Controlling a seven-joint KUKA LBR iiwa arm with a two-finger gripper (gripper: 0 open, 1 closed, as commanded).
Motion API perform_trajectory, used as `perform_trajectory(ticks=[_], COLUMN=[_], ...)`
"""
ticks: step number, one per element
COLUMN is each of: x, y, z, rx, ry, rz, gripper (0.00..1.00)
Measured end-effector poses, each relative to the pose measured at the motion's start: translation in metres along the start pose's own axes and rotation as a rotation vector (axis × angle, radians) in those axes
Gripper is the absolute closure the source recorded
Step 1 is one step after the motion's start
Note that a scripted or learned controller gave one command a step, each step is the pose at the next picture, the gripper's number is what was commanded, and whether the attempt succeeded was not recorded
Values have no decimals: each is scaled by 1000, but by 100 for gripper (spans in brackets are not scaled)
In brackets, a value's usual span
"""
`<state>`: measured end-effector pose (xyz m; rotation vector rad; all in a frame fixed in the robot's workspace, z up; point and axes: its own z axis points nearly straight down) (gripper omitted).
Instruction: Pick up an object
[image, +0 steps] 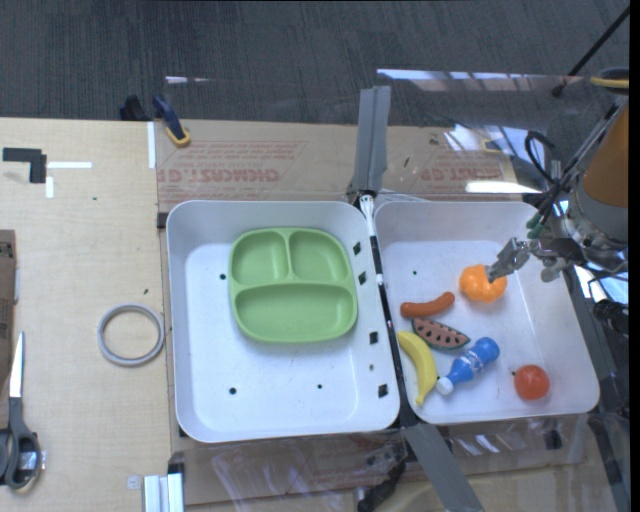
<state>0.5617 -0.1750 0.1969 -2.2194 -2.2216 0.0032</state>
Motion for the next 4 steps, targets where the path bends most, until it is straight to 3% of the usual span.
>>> perform_trajectory(ticks=[1,2,3,4], x=[-23,-18,-18,15], y=[20,22,22,34], z=[76,105,96,-1], rx=[-9,-1,1,-1], ry=[2,1,0,-1], rz=[354,311,309,228], gripper=[0,0,100,100])
